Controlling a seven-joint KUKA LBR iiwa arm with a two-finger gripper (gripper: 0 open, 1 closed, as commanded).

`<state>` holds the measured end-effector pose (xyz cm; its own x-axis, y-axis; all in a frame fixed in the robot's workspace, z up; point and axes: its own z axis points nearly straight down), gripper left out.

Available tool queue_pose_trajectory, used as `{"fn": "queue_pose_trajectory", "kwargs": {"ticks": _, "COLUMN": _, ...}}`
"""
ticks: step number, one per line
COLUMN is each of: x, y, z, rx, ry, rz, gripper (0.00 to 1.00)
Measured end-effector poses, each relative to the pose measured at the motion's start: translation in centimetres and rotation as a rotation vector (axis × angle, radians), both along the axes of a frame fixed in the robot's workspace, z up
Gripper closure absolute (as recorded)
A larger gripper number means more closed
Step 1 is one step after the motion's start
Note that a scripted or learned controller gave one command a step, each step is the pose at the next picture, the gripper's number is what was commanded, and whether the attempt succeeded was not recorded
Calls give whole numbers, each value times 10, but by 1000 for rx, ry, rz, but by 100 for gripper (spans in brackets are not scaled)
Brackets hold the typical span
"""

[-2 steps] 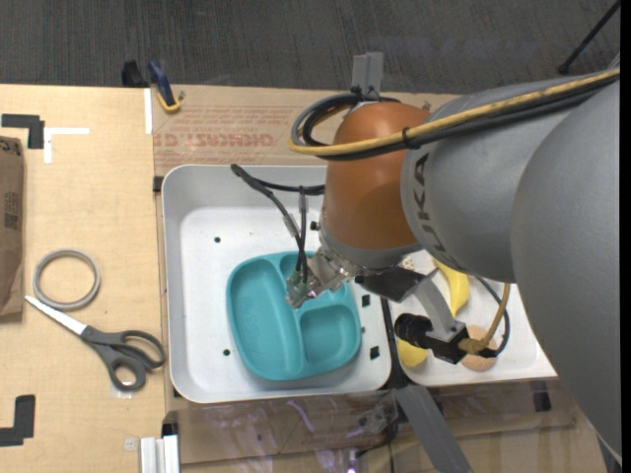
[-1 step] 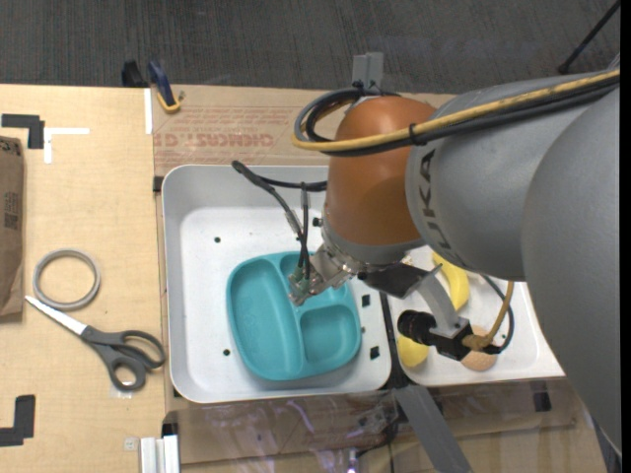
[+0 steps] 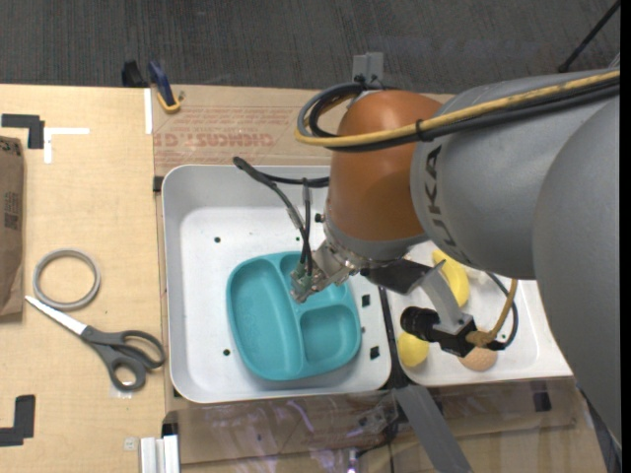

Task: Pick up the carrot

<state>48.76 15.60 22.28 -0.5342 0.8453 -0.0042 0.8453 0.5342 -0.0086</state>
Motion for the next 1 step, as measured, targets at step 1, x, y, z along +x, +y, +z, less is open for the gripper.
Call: {"fn": "queue_pose_trajectory", "kwargs": {"ticks": 1, "x": 4, "y": 62, "z": -24, "rx": 6, "ry": -1, "rz": 258, "gripper": 100}}
